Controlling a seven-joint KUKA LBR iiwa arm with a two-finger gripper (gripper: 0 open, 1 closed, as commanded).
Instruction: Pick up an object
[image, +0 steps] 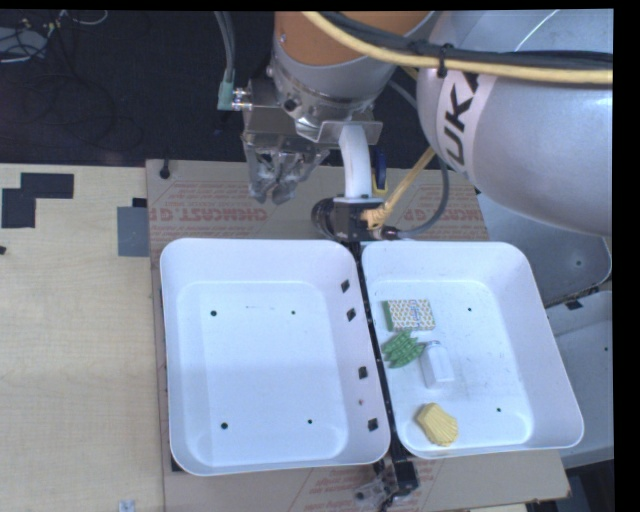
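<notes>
- Above the far edge of the bins, the gripper (278, 180) hangs high over the cardboard sheet (200, 205) behind them, well apart from anything it could take.
- Nothing is seen between its fingers; how far apart they stand cannot be told from this slant, as they read as one grey blurred cluster.
- Candidate objects all lie in the right bin (520, 300), grouped near its left wall: a speckled square block (410, 314) farthest back, a green leafy piece (402, 350) just in front of it, a pale clear-looking piece (436, 366) beside that, and a yellow lump (437, 424) nearest the front, a little apart from the rest.
- Across the divider, the left bin (190, 300) shows only its white floor and small dark holes.
- As a judgement, the task is at its start: no object is lifted, none is touched, and the tool is not yet over either bin.
- What is left seems to be everything: travel over the right bin, descent onto one item, closing, and lifting.
- My guess is the yellow lump, standing freest, offers the easiest grasp.
</notes>
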